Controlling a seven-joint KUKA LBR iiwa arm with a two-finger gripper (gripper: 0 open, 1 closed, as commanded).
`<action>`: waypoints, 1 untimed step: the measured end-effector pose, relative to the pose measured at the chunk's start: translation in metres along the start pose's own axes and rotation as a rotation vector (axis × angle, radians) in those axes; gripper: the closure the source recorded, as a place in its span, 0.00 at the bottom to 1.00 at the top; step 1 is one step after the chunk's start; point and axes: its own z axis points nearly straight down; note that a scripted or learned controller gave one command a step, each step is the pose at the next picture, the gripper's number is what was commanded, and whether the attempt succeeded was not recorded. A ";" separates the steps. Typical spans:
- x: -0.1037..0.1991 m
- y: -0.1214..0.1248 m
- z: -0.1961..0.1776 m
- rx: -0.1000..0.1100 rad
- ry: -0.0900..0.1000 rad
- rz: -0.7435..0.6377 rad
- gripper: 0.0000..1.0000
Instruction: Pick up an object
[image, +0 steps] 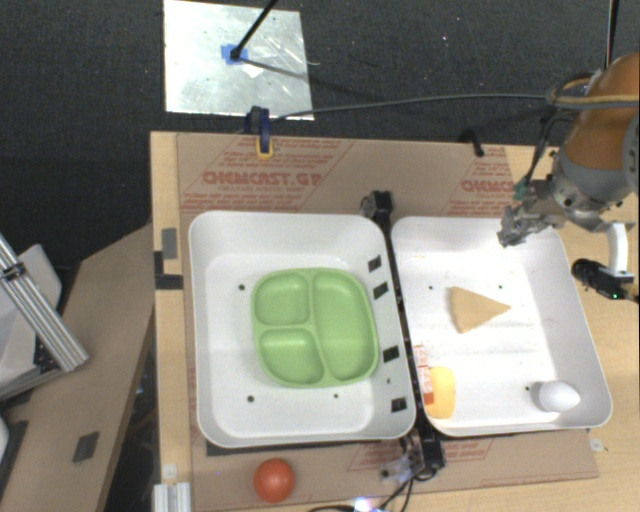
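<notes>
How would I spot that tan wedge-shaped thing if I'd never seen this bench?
Find the right-hand white bin, the one without the green tray. Near its middle lies the tan wedge, flat and triangular like a bread slice. Its neighbours are rounder: a yellow-orange piece and a white ball.

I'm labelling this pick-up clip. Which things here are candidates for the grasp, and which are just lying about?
Candidates, in the right bin:
tan wedge
orange-yellow item
white egg-shaped item
The gripper hangs over that bin's far edge.

Lying about:
green divided tray in the left bin
red ball outside the bins
</notes>
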 end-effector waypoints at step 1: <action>0.000 0.002 -0.045 -0.001 -0.001 -0.001 1.00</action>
